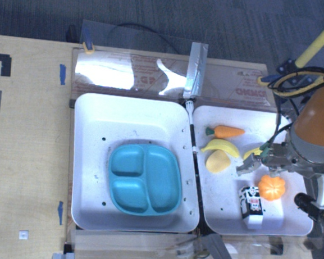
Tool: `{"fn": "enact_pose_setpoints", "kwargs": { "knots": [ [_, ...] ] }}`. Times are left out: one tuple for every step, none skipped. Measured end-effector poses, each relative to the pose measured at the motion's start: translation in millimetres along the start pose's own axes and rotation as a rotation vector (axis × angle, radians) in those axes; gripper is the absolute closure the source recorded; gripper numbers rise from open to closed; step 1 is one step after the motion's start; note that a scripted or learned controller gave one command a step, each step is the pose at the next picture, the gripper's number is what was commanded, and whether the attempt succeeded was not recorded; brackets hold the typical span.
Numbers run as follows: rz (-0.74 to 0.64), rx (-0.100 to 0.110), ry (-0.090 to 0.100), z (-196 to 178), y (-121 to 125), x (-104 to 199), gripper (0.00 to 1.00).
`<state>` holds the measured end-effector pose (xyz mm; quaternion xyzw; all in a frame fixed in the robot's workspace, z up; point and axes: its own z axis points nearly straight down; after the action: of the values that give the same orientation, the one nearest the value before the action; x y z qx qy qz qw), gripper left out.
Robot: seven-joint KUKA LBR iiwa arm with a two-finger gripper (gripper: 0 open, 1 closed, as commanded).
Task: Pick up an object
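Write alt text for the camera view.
A grey arm's pincer hovers in the right bin among a carrot, banana, lemon, orange and small carton. The left bin holds a blue divided plate.

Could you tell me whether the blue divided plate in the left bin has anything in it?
Empty: all three compartments of the blue plate show bare blue surface.

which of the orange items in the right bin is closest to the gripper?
The round orange fruit, just below the gripper. The carrot, also orange, is long and tapered and lies farther off, near the bin's far edge above the banana.
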<state>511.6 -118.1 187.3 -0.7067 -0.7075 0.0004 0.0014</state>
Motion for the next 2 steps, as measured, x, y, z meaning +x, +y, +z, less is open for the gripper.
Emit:
{"fn": "enact_pose_setpoints", "kwargs": {
  "knots": [
    [-0.041,-0.009,-0.002,99.7,-25.7,-7.3,0.0],
    [-0.04,-0.015,-0.004,88.8,-24.2,-7.8,1.0]
  ]
}}
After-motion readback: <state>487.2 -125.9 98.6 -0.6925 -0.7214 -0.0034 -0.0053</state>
